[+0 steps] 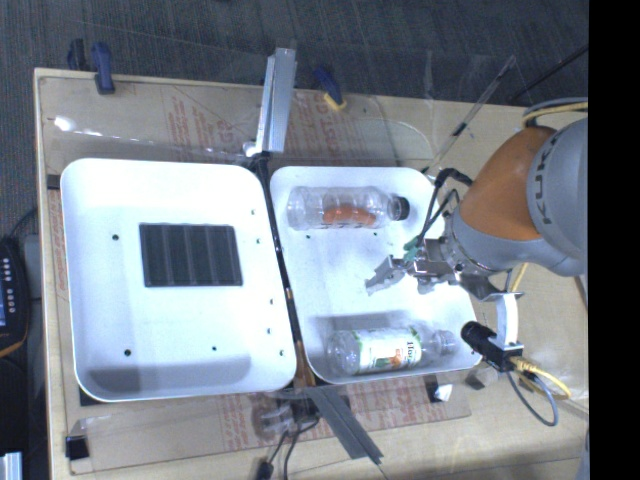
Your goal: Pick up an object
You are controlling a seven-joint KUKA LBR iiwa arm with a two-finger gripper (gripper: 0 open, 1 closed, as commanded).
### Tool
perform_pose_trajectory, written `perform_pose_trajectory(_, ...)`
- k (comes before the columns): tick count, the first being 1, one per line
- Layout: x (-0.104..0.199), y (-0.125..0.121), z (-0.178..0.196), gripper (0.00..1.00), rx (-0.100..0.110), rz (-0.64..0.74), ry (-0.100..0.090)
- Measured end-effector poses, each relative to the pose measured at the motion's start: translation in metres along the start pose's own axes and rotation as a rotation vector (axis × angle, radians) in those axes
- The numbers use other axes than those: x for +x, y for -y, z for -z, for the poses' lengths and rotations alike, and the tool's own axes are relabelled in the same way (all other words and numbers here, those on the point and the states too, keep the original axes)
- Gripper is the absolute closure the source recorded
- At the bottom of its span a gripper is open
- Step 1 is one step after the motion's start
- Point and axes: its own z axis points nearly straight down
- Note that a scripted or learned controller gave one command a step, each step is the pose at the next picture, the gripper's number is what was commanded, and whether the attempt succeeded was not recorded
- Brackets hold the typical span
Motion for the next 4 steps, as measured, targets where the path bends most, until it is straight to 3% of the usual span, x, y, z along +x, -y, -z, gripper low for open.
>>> perform_pose_trajectory(1, 0.045, 0.029, -0.073, 0.0, 0.001, 0.068, -0.002)
perform_pose_trajectory(2, -0.002, 0.002, -0.036, 0.0, 0.0, -0.214, -0.001)
perform_pose_trajectory(3, 0.006, 0.027, -0.055, 0.0, 0.0, 0.082, -0.003)
perform_pose_trajectory(4, -0.003, 0.003, -0.009, 0.0, -0.001, 0.071, -0.001)
